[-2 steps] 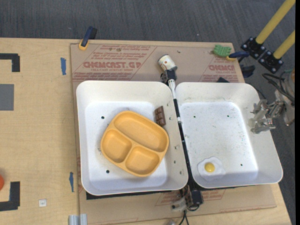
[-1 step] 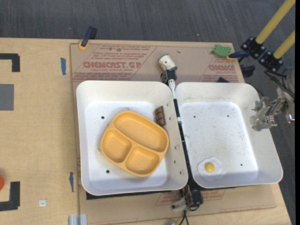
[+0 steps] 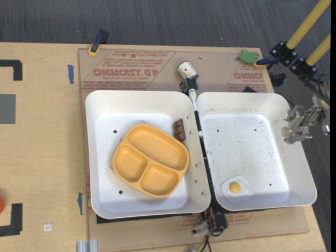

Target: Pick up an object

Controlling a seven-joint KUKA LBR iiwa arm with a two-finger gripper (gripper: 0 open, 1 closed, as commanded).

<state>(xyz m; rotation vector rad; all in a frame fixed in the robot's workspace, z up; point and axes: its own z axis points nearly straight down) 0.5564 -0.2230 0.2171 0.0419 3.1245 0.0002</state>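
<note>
A yellow divided plate (image 3: 151,160) with three compartments lies tilted in the left bin (image 3: 100,140), a little below its middle. A small brown bar (image 3: 179,129) rests against the plate's upper right edge, close to the wall between the bins. In the right bin (image 3: 247,140) a toy fried egg (image 3: 235,188), white with a yellow yolk, sits near the front left corner.
A metal fixture (image 3: 300,124) stands at the right bin's right rim. A white and black part (image 3: 186,72) sits behind the divider between the bins. Yellow poles with black clamps (image 3: 294,51) cross the top right. A green clip (image 3: 247,56) and a blue and yellow clamp (image 3: 98,41) hold the cardboard.
</note>
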